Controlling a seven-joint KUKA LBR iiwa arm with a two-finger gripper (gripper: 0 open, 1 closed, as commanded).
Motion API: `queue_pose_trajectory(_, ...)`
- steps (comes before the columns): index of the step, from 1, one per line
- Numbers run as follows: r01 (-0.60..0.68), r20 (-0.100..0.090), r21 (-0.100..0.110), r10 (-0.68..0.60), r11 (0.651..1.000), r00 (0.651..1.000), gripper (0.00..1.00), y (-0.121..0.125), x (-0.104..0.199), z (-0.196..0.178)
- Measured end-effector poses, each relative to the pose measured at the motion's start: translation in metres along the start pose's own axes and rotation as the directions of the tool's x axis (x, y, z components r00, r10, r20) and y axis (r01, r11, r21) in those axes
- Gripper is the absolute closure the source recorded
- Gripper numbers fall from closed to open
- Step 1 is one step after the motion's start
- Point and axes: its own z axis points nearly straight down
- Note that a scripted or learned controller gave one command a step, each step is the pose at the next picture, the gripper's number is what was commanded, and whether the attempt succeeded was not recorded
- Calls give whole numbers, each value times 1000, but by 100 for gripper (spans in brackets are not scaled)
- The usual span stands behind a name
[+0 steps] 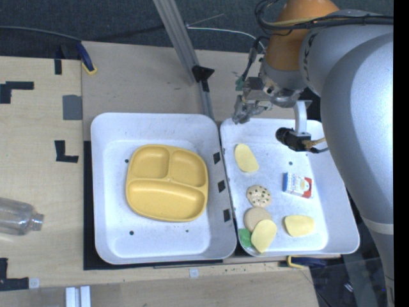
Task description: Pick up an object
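My gripper (242, 112) hangs over the far left corner of the right bin (335, 197), and nothing shows in it. Below it in that bin lie a yellow oval piece (246, 158), a speckled cookie (258, 195) and a small white, blue and red carton (297, 185). At the bin's near side sit a beige round thing (254, 216), a yellow-green piece (264, 235) partly over it, a green scrap (244, 238) and another yellow lump (298, 225). The closest item to the gripper is the yellow oval, a short way nearer the camera.
The left bin (108, 171) holds a yellow divided plate (167, 182). A slanted metal strut (182, 40) comes down to the gap between the bins. A clear plastic bottle (19, 217) lies on the bench at far left. The big grey arm (358, 94) covers the right side.
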Motion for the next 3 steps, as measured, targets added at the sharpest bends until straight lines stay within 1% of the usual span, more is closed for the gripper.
queue_pose_trajectory(1,-5,1,13,5,1000,1000,100,-31,43,5)
queue_pose_trajectory(2,-4,1,14,4,1000,1000,100,-50,91,5)
queue_pose_trajectory(3,-14,5,11,14,1000,1000,100,-26,-5,5)
